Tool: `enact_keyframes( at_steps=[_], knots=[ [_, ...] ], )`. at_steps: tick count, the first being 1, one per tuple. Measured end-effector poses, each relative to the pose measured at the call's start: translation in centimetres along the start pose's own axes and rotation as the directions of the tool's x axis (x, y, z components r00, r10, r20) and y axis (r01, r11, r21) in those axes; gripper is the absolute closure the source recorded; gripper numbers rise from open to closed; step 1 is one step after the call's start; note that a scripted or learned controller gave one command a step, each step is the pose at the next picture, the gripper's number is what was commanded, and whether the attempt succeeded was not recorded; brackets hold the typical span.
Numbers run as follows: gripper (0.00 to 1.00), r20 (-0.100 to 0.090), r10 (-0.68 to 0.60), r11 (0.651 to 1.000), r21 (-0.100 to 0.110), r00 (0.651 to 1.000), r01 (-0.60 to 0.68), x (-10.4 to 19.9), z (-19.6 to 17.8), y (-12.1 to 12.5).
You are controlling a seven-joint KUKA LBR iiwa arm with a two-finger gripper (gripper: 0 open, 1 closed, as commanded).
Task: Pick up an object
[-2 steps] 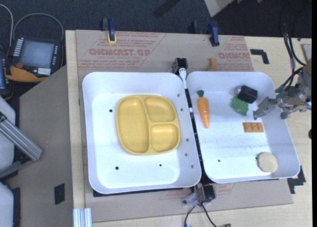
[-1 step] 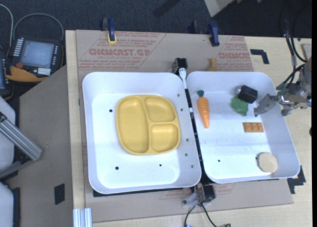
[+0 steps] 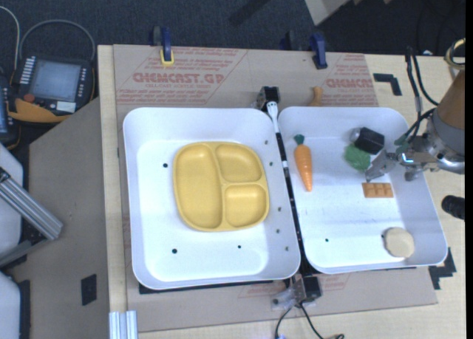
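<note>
Right bin (image 3: 318,245), glossy white plastic, holds four small pieces. There's a tapered orange carrot (image 3: 303,168) with a green top near the left wall and a lumpy green piece (image 3: 356,156). A flat brown ridged cracker (image 3: 378,190) sits just below the gripper (image 3: 389,171), and a round beige disc (image 3: 398,242) is at the front right. Can't tell whether the gripper is open or closed. Left bin (image 3: 148,256) holds a smooth yellow three-section plate (image 3: 220,185).

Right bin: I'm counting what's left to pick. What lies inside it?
A carrot, a green lump, a brown cracker and a pale round piece. The pincer overlaps the green lump's edge, so anything beneath it is hidden.
</note>
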State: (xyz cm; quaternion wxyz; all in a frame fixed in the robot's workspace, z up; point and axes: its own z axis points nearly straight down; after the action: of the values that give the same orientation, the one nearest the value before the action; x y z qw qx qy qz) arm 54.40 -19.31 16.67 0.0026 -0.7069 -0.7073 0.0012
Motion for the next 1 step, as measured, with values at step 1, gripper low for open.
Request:
enact_keyframes(
  at_steps=[1],
  knots=[
    [0.0,0.0,0.0,1.0,0.0,1.0,0.0,-0.17,4.45,0.47]
  ],
)
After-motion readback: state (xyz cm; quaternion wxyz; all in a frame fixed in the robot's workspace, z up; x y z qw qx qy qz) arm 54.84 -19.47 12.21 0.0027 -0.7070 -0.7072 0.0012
